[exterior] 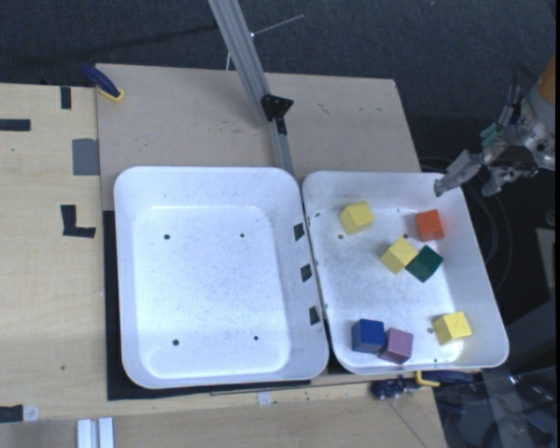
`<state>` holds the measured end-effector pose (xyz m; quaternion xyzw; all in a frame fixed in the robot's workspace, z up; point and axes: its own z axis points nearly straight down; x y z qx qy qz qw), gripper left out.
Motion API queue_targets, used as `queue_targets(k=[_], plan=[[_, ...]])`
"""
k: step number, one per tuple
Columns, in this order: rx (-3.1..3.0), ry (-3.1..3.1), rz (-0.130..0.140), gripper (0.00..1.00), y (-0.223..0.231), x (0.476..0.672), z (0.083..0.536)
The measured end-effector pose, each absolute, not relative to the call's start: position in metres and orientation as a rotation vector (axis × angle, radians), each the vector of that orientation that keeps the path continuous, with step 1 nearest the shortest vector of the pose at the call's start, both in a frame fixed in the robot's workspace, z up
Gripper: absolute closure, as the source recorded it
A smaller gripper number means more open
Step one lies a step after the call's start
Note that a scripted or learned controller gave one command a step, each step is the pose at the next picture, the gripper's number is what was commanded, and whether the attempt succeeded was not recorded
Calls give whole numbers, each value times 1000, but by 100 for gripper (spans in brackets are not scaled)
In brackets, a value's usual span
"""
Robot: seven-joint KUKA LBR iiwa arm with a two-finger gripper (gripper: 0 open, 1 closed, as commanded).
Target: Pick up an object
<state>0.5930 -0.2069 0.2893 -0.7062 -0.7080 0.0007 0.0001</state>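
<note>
Gripper (471, 177) spread open, nothing between the fingers, poised over the far right corner of the right bin (373, 187). Approach step by the look of it, no grasp yet begun. Wrist angled in from the right, fingers pointing down and leftward. Nearest candidate: orange cube (429, 223), just near of the fingertips and standing clear. Next move probably a short shift over it, then a straight descent to straddle it. Further left, a yellow cube (399, 255) touching a green cube (425, 263), awkward to grip.
</note>
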Motion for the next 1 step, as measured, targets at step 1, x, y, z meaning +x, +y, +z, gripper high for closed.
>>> queue_targets(k=[1], plan=[[-2219, -2223, 3, 0, -207, 593, 289]])
